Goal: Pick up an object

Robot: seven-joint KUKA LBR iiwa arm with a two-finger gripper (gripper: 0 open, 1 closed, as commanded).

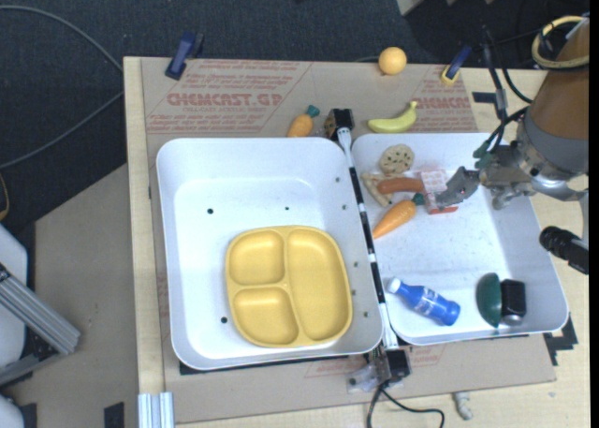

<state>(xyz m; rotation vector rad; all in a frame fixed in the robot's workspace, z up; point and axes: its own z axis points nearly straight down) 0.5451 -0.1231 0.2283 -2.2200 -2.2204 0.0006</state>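
The gripper [459, 188] hangs over the far part of the right bin [524, 258], just right of a cluster of small things. Whether its fingers are apart or closed I cannot tell; nothing is seen between them.

The likeliest target, as I judge it, is the carrot [394, 217], lying on the bin floor near the left wall, just left of and nearer than the gripper. Its long axis runs at a slant: the thick end points far and right toward the gripper, the thin tip points near and left toward the divider. It looks like a light, stiff plastic toy, smooth and probably a bit slippery, so a grasp across the thick half, at right angles to the long axis, should hold best; the tapered tip may squirt out.

Just beyond it lie a sausage [400, 184] and a cookie [397, 157], close enough to be bumped. A blue bottle [426, 302] lies at the near side, and a dark green thing [489, 297] sits at the near right corner. The left bin [187, 183] holds a yellow tray [285, 284]. A banana [393, 120] rests on the counter [234, 98] beyond the bins.
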